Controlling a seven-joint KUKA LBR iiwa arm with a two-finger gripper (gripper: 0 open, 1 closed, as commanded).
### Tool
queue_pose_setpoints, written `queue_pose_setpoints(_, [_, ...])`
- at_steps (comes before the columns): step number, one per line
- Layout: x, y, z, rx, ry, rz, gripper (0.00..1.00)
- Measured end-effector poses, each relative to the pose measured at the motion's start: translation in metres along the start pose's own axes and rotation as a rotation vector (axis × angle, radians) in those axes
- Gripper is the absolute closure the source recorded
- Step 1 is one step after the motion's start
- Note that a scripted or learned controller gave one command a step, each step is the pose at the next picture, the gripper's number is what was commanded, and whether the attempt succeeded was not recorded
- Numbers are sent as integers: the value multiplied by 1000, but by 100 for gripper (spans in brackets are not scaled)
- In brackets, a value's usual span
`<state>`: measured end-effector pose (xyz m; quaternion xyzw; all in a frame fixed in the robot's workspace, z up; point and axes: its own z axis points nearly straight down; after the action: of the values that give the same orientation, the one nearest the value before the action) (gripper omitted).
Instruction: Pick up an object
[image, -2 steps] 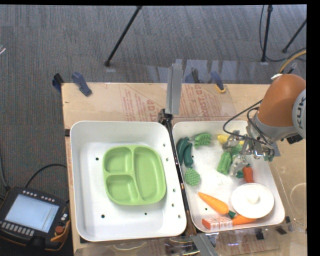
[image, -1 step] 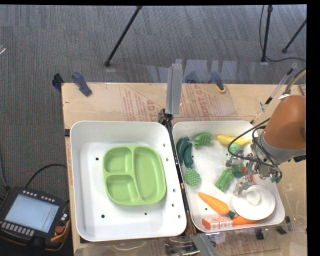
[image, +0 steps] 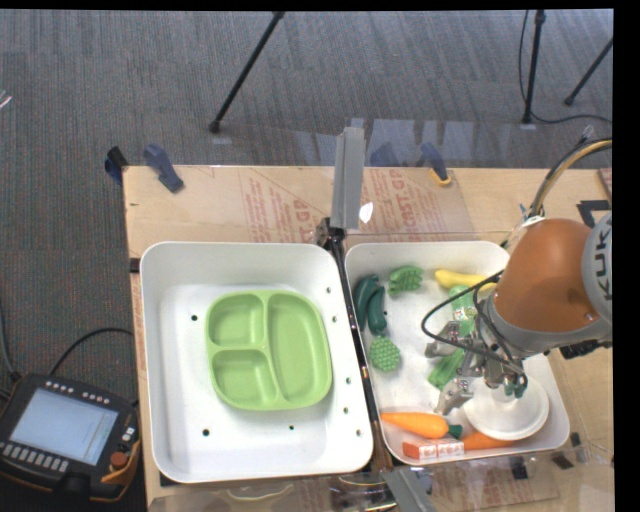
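- Nearest you, lower left off the counter (image: 230, 205): a pendant (image: 62, 430) with a lit screen, on the floor.
- Right bin (image: 392, 452), near edge: a carrot (image: 415, 424) lies lengthwise; a small orange-and-white box (image: 435, 451) sits just in front of it against the wall.
- Beside the carrot, right: a white bowl (image: 505, 415), with an orange piece (image: 483, 440) at its near rim.
- Gripper (image: 470, 385) is low in the right bin, at the bowl's left rim, beside a green pod (image: 443, 368). You cannot tell from this angle whether the fingers are spread or closed, or whether anything sits between them.
- Arm (image: 545, 285): the orange band covers the bin's right side.
- Mid bin: a green studded ball (image: 385, 353).
- Further back: a dark green cucumber (image: 370, 300) by the left wall, a green broccoli (image: 405, 279), a banana (image: 458, 278).
- Left bin (image: 170, 400): a green divided plate (image: 268, 350) lies flat at the middle.
- Far side: a grey post (image: 348, 185) stands between the bins.
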<state>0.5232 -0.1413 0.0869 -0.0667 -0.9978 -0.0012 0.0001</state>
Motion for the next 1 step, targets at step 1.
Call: queue_pose_setpoints(1, [-1, 2, -9, 0, -1, -5, 100])
